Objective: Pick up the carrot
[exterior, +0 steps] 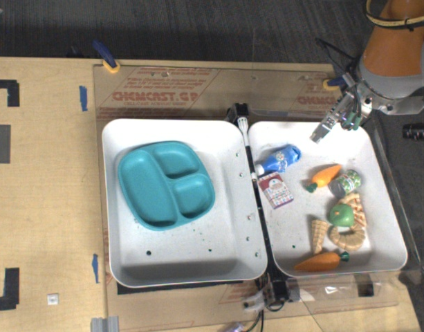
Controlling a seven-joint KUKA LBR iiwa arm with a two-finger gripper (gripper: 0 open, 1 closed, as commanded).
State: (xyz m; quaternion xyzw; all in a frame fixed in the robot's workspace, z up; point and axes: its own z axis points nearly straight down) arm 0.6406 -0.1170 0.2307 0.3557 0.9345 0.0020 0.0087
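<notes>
Two carrots lie in the right bin (384,206). One small orange carrot (326,176) sits at the upper middle, with its green stub pointing lower left. A second, longer carrot (318,261) rests along the bin's front wall, green end to the right. My gripper (335,126) hangs above the bin's back edge, up and slightly right of the upper carrot and well apart from it. Its fingers are open and hold nothing.
Around the carrots are a blue packet (280,159), a red-and-white card (276,189), a green patterned ball (348,182), a green fruit (342,215), a waffle cone (319,232) and a ring-shaped biscuit (347,238). The left bin (128,254) holds a teal divided plate (167,182).
</notes>
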